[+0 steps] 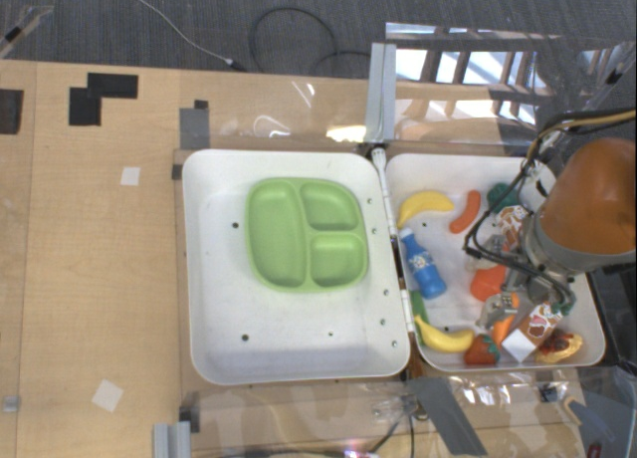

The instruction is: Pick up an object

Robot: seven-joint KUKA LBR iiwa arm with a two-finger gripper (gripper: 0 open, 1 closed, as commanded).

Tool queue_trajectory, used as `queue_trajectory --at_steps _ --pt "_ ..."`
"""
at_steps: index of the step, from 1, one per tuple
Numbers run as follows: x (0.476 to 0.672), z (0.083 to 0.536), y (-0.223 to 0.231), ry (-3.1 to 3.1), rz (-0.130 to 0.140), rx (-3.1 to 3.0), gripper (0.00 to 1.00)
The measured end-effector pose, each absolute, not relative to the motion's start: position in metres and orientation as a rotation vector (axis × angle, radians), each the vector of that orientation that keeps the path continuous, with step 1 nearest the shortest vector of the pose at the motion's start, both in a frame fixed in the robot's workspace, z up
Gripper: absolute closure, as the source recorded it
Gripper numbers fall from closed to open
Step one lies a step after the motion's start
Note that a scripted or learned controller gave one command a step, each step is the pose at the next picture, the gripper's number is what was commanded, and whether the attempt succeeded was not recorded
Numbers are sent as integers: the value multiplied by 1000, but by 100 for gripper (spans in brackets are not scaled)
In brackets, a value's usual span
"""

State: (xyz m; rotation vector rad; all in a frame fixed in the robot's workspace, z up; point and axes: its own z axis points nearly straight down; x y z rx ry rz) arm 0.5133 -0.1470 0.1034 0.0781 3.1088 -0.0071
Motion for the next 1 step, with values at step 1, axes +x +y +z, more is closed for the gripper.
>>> queue_trajectory --at_steps 1 --pt "612 89 -118 3112 2 297 0"
